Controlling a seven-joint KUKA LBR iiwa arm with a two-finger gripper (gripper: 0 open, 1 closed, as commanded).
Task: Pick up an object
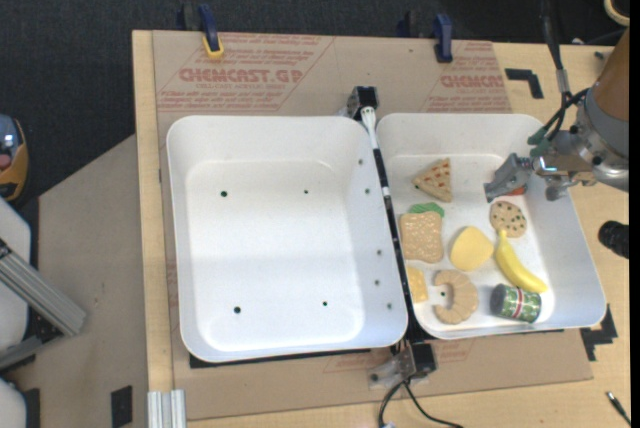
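The right bin (470,123) holds several toy foods. Among them are a pizza slice (434,180), a chocolate-chip cookie (507,216), a toast with a green edge (422,234), a yellow lump (472,248), a banana (517,266), a green can (516,303) lying on its side, a tan ring-shaped piece (457,298) and a small yellow wedge (416,284). My gripper (506,179) hangs over the bin's upper right part, just above the cookie and to the right of the pizza slice. Nothing is seen in it.
The left bin (270,236) lies beside the right one, and a black divider strip (380,186) runs between them. Both rest on a cardboard sheet (250,66) held by two blue clamps (210,28). The arm (605,131) comes in over the right bin's right rim.
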